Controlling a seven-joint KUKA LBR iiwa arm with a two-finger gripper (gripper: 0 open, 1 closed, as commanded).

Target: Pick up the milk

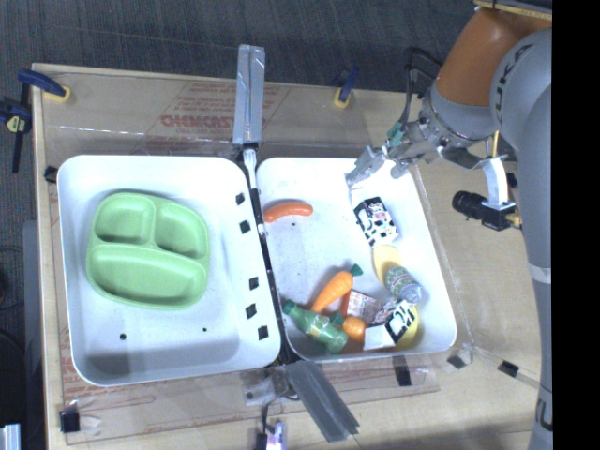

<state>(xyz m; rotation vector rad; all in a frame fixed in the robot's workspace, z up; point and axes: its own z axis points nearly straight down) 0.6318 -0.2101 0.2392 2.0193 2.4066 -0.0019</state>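
Clutter crowds the near end of the right-hand shallow white bin (pixel 427 216): a green plastic bottle (pixel 315 324), an orange toy carrot (pixel 334 290), and a jumble of small printed packets (pixel 394 307) against the near wall. Farther in, lying apart from that pile on bare bin floor, sits the small black-and-white cow-patterned milk carton (pixel 376 221), tilted a little off the bin's lines. An orange toy sausage (pixel 287 210) lies well to its left. It looks like a light, stiff little box with smooth printed faces, likely to slip or skid if pinched at a corner; a grip across its two long flat sides seems safest. Beyond it, over the far rim, the grey two-finger tool (pixel 370 165) hangs with its fingers apart, gripping nothing. The left bin (pixel 70 181) holds a green divided plastic tray (pixel 150 248).
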